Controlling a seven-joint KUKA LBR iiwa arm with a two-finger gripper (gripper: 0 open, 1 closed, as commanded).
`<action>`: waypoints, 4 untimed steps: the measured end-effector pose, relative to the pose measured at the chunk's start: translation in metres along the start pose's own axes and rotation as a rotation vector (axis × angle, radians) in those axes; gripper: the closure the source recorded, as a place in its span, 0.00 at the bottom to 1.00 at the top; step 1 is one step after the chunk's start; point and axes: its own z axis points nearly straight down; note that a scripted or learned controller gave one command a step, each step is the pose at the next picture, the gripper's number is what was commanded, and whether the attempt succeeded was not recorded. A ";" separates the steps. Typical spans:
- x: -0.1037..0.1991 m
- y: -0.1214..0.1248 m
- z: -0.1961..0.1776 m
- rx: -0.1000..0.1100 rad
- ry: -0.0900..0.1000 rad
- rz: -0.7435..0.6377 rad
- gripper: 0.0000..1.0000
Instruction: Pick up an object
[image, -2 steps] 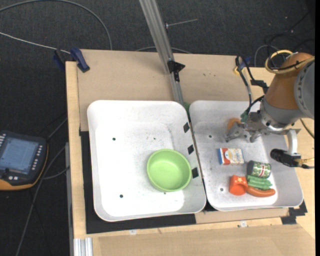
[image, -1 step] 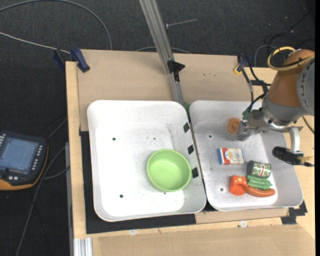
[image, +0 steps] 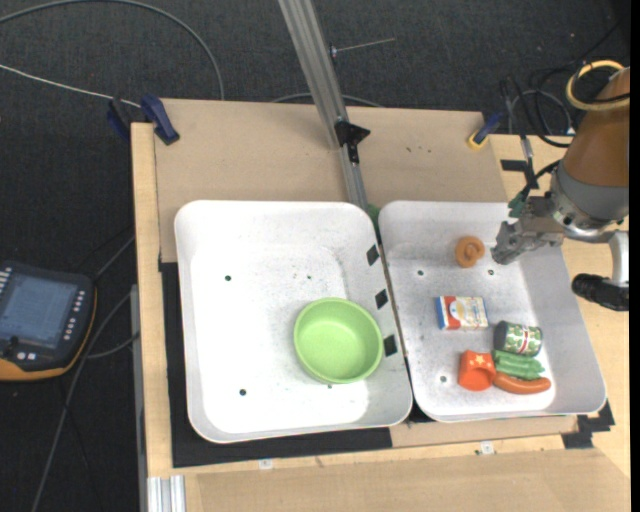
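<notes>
My gripper hangs over the far part of the right bin, just right of a small orange-brown round object. Nothing shows between the gripper and that object. Nearer the front of this bin lie a small red, white and blue box, a green can, an orange-red cup-like object and a red and green pepper-like piece. A green bowl sits in the left bin, near its front right corner.
A metal pole slants up from between the two bins at the back. Blue clamps grip the board's far corners. A handheld pendant lies on the floor at left.
</notes>
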 end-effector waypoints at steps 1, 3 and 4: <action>0.001 -0.006 -0.046 0.001 0.000 0.000 1.00; 0.049 0.004 -0.083 0.004 0.002 -0.005 1.00; 0.094 0.013 -0.088 0.004 0.003 -0.004 1.00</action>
